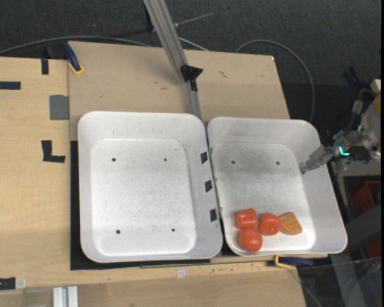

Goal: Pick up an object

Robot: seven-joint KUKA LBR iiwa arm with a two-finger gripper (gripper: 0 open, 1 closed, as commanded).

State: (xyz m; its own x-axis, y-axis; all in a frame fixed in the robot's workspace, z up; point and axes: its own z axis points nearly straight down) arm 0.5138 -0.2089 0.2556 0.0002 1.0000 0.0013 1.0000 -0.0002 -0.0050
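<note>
Three red round objects lie close together near the front of the right bin (320, 190): one (246, 219), one (269, 223) and one (249, 240). An orange-tan piece (290, 224) rests against their right side. My gripper (315, 160) hangs at the right bin's right rim, well behind and to the right of the cluster, with nothing seen in it. The arm's wrist (361, 142) sits at the right edge of the view.
The left bin (89, 171) lies beside the right one, joined by a dark-clipped seam. A slanted metal rail (169, 34) runs down from the top to the bins' back edge. A cable loops behind the right bin.
</note>
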